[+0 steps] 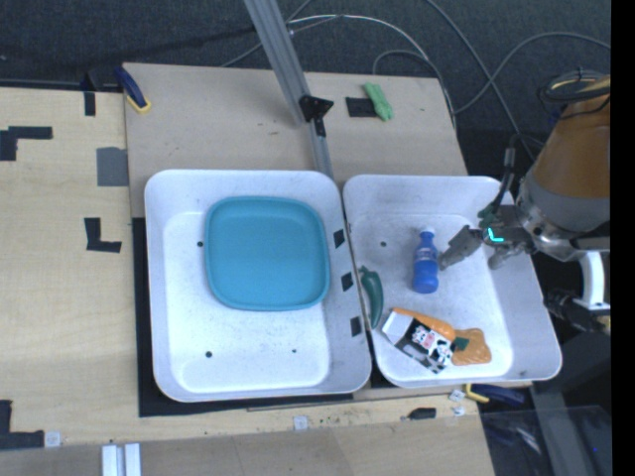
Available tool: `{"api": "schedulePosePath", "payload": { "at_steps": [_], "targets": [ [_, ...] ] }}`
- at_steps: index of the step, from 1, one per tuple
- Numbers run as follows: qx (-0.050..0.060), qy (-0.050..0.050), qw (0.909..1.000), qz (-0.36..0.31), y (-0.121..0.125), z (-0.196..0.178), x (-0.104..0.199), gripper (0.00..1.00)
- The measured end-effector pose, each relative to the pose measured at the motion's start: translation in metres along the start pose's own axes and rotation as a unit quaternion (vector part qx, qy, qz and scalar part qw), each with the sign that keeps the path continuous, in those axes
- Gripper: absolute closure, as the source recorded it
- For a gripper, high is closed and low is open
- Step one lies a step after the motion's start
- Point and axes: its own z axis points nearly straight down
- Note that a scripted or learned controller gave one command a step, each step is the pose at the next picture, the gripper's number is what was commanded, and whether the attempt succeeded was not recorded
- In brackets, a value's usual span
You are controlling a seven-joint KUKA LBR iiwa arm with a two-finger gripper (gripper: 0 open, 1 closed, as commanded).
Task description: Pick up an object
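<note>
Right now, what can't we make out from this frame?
- Gripper: dark fingers small and blurred in the camera view; open or shut cannot be told, nor whether they touch the blue bottle.
- Arm: cut off by the right edge.
- Orange packet: print too small to read.
- Dark green item at the right bin's left wall: too small to identify.

The robot arm [571, 172] is big and round, with a wide orange band and grey metal under it. A thin dark cable runs down its side. Where the arm gets thin there is a small bright light, blue-green in colour. The gripper [481, 249] at the tip is dark grey, with two thin fingers [458, 247] like little sticks. A white part sits just beside the arm's lower edge.
</note>
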Motion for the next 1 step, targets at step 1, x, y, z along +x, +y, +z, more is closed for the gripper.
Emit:
{"api": "schedulePosePath", "payload": {
  "at_steps": [1],
  "targets": [
    [0.0, 0.0, 1.0, 0.0, 0.0, 0.0, 0.0, 0.0]
  ]
}}
